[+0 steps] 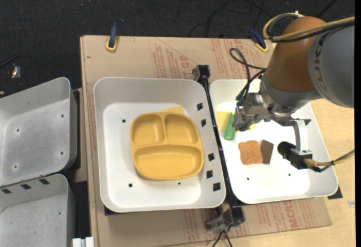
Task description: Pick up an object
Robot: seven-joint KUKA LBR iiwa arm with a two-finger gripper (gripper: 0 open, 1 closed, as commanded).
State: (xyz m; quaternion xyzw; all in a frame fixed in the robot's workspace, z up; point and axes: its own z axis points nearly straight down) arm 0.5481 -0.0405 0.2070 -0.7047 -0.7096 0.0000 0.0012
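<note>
Landmark: an orange block (250, 152) is taken as the reference. It lies flat on the floor of the right bin (271, 196), roughly midway across it.
Dark brown block (267, 151): set against the orange block's view-right edge, apparently touching it and slightly tilted.
Green object (229, 127): an elongated piece is seen up and to the view's left of the orange block, near it but apart, along the bin wall on that side.
Pale yellow piece (222, 119): found just beyond the green object as seen from the orange block. Its shape is partly hidden.
Gripper (243, 118): held just above the orange block in the view, close beside the green object. Contact with either cannot be judged.
Gripper state: whether it is spread or closed cannot be told, and neither can whether anything is held.
Orange band (293, 54): the arm's band is seen up and to the view's right of the orange block, over the far part of the right bin.
Left bin (107, 127): placed to the view's left of the orange block, wall to wall with the right bin.
Yellow divided tray (167, 145): about level with the orange block and well apart to the view's left, in the middle of the left bin with its three compartments facing up.
Cardboard sheet (169, 54): laid beneath both bins, reaching past the orange block on every side.
Blue clamps (112, 37) (259, 40): two are fixed at the sheet's far edge, well up from the orange block.
</note>
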